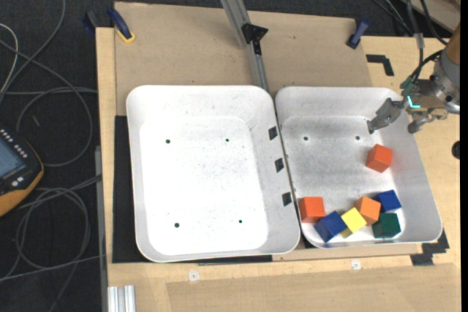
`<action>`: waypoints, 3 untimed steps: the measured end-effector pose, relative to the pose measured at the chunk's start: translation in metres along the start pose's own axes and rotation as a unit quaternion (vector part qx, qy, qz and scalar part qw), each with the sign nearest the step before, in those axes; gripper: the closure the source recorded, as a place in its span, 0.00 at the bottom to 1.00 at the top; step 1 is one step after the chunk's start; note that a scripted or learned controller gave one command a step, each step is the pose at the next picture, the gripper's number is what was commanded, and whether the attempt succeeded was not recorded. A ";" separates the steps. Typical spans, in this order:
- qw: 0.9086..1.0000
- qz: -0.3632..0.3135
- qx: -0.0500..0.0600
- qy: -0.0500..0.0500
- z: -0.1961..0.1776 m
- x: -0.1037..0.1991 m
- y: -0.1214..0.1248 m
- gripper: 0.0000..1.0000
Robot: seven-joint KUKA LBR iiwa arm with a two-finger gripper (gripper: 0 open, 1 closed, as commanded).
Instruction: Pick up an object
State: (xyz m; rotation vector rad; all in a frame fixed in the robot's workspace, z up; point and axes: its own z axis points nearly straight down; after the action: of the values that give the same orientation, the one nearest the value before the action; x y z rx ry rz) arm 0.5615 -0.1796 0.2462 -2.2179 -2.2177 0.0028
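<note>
The pincer (398, 119) hangs over the far right part of the right bin (329, 106), its two fingers spread wide with nothing between them. Just below and a little left of it sits a lone orange block (379, 157), apart from everything else and resting on bare bin floor; this looks like the easiest thing to take. To do it well, I would judge that the pincer should centre over that block, turn so the fingers face two flat sides rather than corners, and come straight down before closing.

Further from the pincer, toward the bin's near edge, a cluster crowds together: another orange block (312, 207), a blue block (330, 225), a yellow block (353, 219), a third orange one (370, 209), a second blue one (388, 200) and a dark green block (386, 225). Several touch, leaving little room for fingers.

Well away to the pincer's left lies the left bin (201, 172). Both bins rest on a plywood bench (190, 47) with a metal pole (234, 7) rising behind; cables (44, 84) trail over dark carpet beyond.
</note>
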 end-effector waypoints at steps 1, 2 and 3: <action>1.000 0.000 -0.002 -0.001 -0.002 0.000 0.001 0.00; 1.000 0.000 0.000 0.000 0.041 0.006 -0.002 0.00; 1.000 0.000 0.000 0.000 0.085 0.009 0.002 0.00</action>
State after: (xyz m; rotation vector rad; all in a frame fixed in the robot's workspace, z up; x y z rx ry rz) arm 0.5628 -0.1709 0.1615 -2.2165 -2.2185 0.0037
